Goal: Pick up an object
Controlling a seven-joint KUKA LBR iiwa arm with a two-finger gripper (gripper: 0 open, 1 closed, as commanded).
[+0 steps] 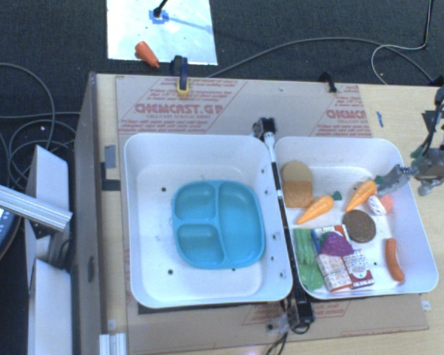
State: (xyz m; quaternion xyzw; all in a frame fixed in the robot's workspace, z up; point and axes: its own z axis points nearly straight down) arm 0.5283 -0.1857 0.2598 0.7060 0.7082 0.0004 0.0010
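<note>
The right white bin (333,143) holds several toy foods: a tan bread slice (297,183), an orange carrot (315,208), a second carrot (362,194), a brown round patty (360,226), a red sausage (394,260), a green vegetable (304,246), purple grapes (334,242) and a red-and-white box (345,270). My gripper (401,174) reaches in from the right, over the bin's right rim, just right of the second carrot. Nothing is seen held in it.
The left white bin (200,143) holds a blue divided plate (218,224). A small white and pink item (379,204) lies under the gripper tip. A black divider clamp (275,176) runs between the bins. Cables cross the bench behind.
</note>
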